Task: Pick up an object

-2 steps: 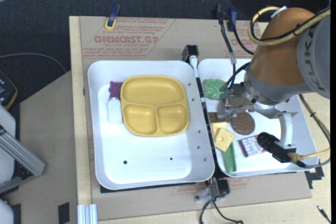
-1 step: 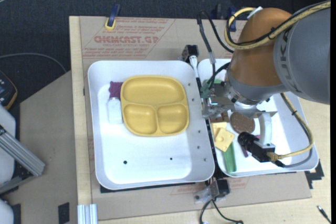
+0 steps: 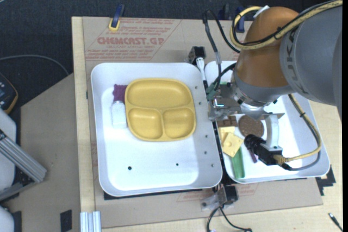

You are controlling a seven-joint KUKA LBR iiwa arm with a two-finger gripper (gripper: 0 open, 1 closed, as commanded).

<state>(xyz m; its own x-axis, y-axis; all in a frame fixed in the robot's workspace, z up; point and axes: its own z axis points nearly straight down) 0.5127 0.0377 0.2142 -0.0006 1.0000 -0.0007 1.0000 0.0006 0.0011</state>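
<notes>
**Arm.** Grey KUKA arm (image 3: pixel 315 46) with an orange band, reaching in from the right, its wrist low over the right bin (image 3: pixel 314 164).

**Gripper** (image 3: pixel 235 114). Sits at the near-left part of the right bin, largely covered by the wrist. Grip state: cannot be told from this angle. Nothing is seen held in it.

**Right bin, contents.** Yellow wedge (image 3: pixel 231 144), pale with holes, lying flat just below the gripper. Green strip (image 3: pixel 238 165), touching the wedge's lower edge. Brown disc (image 3: pixel 251 126), just beside the gripper and partly under the wrist.

**Left bin** (image 3: pixel 157 174), contents. Yellow divided tray (image 3: pixel 160 108), three compartments, upright, in the upper half. Purple item (image 3: pixel 118 92) and white item (image 3: pixel 117 114), both tucked against the tray's left side.

**Worktop** (image 3: pixel 136 35). Tan sheet with red lettering under both bins.

**Step in hand (judged).** Descent or closing over a target in the right bin, most likely the yellow wedge or the brown disc. No lift yet.

**Next move calls for (judged).** A firm closure on one piece alone, then a straight rise. The wedge, strip and disc are crowded together, so a neighbour may be nudged or dragged along.
</notes>
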